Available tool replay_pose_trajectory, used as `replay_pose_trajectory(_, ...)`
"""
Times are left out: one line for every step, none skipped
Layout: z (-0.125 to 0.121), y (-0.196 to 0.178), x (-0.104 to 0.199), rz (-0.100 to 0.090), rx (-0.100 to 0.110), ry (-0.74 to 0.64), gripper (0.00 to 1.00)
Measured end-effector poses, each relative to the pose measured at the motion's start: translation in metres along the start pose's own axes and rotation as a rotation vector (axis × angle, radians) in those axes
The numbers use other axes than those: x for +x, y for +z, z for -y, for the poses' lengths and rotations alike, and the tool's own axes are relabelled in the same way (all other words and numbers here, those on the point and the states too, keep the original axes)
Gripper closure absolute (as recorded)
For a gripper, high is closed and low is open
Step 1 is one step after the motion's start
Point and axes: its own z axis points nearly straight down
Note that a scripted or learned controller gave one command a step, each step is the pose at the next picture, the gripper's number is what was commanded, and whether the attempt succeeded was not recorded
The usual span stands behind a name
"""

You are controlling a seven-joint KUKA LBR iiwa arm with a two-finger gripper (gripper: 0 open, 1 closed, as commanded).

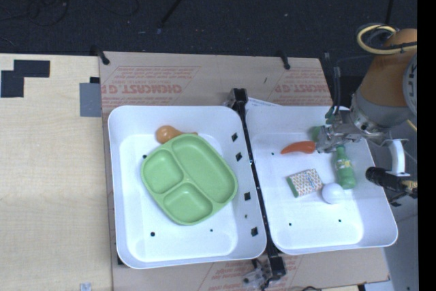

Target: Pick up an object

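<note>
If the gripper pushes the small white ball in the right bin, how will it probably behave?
The white ball looks round and smooth, so it will probably roll away at a light push. It lies beside the green bottle, which may stop it on that side. Its small, rounded shape could also slip out from between two fingers; it looks light, though this is only a guess.

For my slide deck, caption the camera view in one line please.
KUKA arm's gripper hovers over the right bin near an orange carrot and green bottle.
</note>
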Motion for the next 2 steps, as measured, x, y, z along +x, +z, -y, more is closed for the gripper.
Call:
replay_pose_trajectory(-0.006, -0.045, -0.006, 0.001, 0.000, 0.000, 1.00)
replay_pose_trajectory(-0.017, -0.102, -0.005, 0.001, -0.002, -0.001, 1.00)
